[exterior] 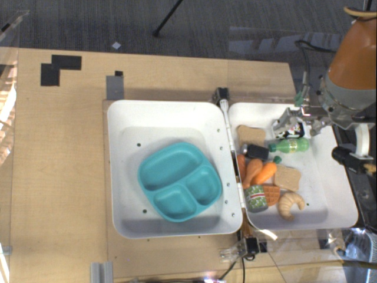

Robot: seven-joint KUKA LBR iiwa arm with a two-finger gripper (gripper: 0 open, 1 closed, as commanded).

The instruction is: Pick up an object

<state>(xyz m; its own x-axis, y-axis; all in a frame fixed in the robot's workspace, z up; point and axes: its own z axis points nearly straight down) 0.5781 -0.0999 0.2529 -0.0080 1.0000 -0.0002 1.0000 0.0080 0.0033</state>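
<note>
- Green bottle (291, 146) lies in right bin (336, 208), upper part, just below gripper (290, 122).
- Bench (59, 175): tan wood, black patches; dark floor (177, 16) behind.
- Bottle: clear green, dark cap end left, on its side, long axis approx left-right.
- Gripper: can't tell if spread or pinched; nothing seen betw fingers.
- Left bin (118, 158) holds teal divided plate (179, 181).
</note>
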